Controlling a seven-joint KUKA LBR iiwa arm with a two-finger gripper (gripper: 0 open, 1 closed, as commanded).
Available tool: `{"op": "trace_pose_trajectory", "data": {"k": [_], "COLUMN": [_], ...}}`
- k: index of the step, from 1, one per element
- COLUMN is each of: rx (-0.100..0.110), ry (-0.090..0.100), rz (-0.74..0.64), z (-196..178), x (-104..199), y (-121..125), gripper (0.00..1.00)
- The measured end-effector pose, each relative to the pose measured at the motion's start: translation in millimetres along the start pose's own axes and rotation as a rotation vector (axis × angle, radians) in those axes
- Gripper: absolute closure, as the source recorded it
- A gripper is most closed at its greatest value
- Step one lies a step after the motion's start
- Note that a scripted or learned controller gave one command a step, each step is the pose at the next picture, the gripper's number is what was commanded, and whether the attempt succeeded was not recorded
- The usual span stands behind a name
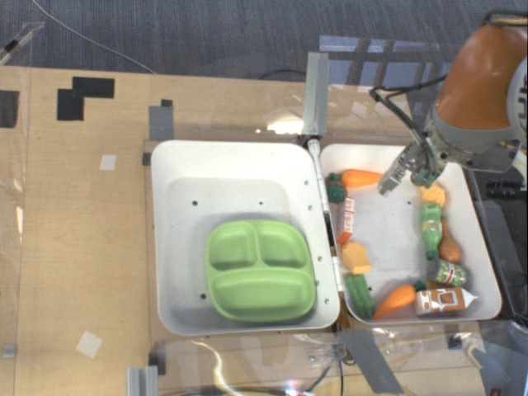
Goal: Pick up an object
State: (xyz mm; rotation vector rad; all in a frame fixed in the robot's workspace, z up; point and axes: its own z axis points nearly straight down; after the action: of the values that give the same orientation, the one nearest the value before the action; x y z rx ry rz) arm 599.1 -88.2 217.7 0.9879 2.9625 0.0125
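Note:
The right bin (388,229) holds several toy foods: a carrot (360,177) at the back, a yellow corn piece (434,195), a green bottle (431,228), a yellow wedge (356,258), a green cucumber (360,294), another carrot (396,299) and a small carton (444,301) at the front. My gripper (410,174) hangs over the back of this bin, between the back carrot and the corn. Its fingers are spread apart with nothing between them.
The left bin (177,221) carries a green divided plate (260,271). A metal divider post (316,97) rises behind the seam between the bins. A red-and-white packet (348,217) lies along the right bin's left wall. Black cables trail from the arm's wrist.

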Motion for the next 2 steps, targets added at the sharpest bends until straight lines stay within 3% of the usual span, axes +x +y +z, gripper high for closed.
{"op": "trace_pose_trajectory", "data": {"k": [1, 2], "rx": [0.005, 0.003], "ry": [0.005, -0.002], "rz": [0.13, 0.125], "z": [-60, -72], "x": [-17, -18], "y": [70, 70], "gripper": [1.0, 1.0]}}
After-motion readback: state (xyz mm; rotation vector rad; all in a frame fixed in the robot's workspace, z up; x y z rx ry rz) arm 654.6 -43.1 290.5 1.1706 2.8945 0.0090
